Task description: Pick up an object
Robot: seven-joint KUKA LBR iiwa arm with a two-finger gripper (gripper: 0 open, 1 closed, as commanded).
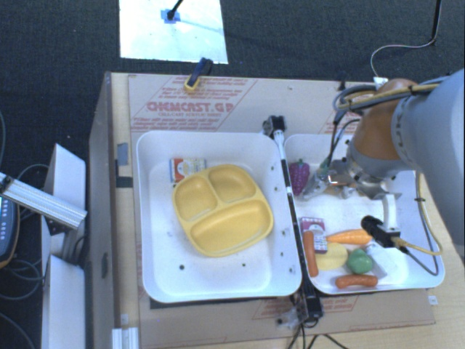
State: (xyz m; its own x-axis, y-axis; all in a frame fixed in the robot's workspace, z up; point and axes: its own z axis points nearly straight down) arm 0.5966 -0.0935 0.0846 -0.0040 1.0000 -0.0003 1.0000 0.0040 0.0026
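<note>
Dark carpet all round, and your bench (109, 195) carries two white bins side by side on a cardboard sheet. Left to right: the left bin (156, 267) holds a yellow divided plate (221, 209) near its middle and a small carton (187, 167) at the plate's far-left corner, partly tucked under its rim. Over the divider, the right bin (429, 271) has the pickable clutter: a purple berry-like toy (298, 174) up against the divider near the far edge; then, along the near edge, a small red-and-white packet (314, 225), an orange sausage-like piece (310, 253) lying along the divider, a pale yellow piece (331, 257), a carrot (350, 236), a green piece (359, 260) and a red sausage-like piece (356, 282) right at the near rim. The gripper (320, 184) is down in the far half of that bin, just beside the purple toy on its right; contact I can't confirm. Nothing is visibly between the fingers, and you can't tell from this angle how wide the claw stands. My read: you're at the approach/descent step, nothing grasped yet, with the purple toy the likely target. Next move needs the fingers astride it, clear of the divider wall, then close and lift straight up.
</note>
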